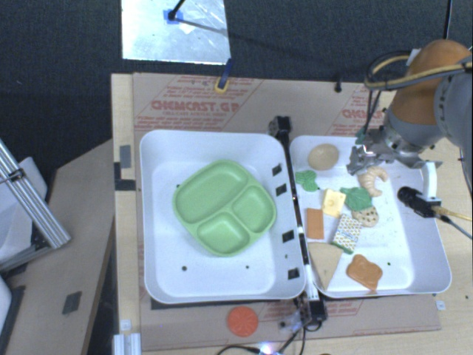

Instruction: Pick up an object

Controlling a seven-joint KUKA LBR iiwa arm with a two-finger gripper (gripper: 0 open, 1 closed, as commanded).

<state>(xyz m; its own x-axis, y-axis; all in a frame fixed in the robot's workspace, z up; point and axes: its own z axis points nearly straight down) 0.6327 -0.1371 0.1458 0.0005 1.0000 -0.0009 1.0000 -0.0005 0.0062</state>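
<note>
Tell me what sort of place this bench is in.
Most likely a robotics lab set up for grasping trials. A grey arm reaches over two white bins: one holds a green divided plate, the other toy food such as a croissant. The bins sit on a taped-down cardboard sheet.

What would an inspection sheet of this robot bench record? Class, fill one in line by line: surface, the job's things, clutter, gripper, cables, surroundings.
Surface: bench with printed board under two white bins; left bin, right bin.
Job's things: right bin holds toy food: croissant, round bun, cheese wedge, cookie, toast, green leafy pieces.
Clutter: green divided plate in left bin; orange disc on bench front edge.
Gripper: gripper low over the croissant at the right bin's back; finger state cannot be told.
Cables: yellow hose looping at the arm.
Surroundings: shiny sheet behind bench; metal frame at left.
</note>
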